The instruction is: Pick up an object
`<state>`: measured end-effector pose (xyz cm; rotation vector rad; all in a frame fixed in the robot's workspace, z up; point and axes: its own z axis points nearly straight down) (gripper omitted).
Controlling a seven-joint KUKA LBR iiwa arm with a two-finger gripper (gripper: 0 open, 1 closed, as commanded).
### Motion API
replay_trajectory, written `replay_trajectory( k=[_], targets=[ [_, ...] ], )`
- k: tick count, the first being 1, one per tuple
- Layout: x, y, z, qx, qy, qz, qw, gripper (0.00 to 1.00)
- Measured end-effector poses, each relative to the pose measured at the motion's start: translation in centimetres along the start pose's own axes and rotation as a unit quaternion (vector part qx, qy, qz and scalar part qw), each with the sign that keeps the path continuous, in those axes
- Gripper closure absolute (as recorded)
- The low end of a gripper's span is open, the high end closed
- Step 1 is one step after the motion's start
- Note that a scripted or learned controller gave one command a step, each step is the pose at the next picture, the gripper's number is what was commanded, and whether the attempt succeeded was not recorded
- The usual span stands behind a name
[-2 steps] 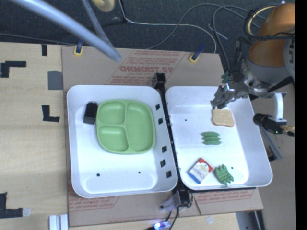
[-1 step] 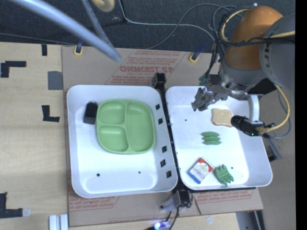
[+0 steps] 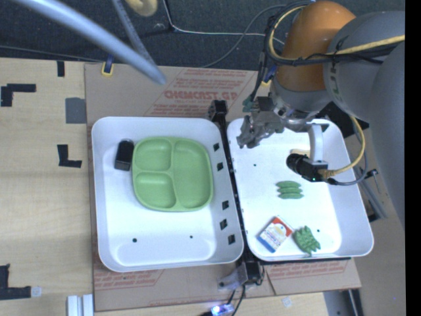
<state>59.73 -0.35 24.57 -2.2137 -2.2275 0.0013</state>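
Grey arm with orange band reaches in from the right. Left bin holds a green divided plate and, touching its left edge, a small black block. Right bin holds a green pea pod, a green leafy toy and a small printed box beside it. Gripper hangs over the right bin's upper left corner, nothing between its fingers; open or closed cannot be told.

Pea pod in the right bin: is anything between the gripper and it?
Nothing visible. The gripper is over the right bin's upper left part, and bare white floor lies between it and the pea pod. The small packet and green toy lie nearer the front edge, off that line.
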Motion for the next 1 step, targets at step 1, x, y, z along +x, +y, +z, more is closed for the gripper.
replay_trajectory(
  k=[1],
  targets=[
    [6.26, 0.41, 0.29, 0.000, 0.000, 0.000, 1.0000, 1.00]
  ],
)
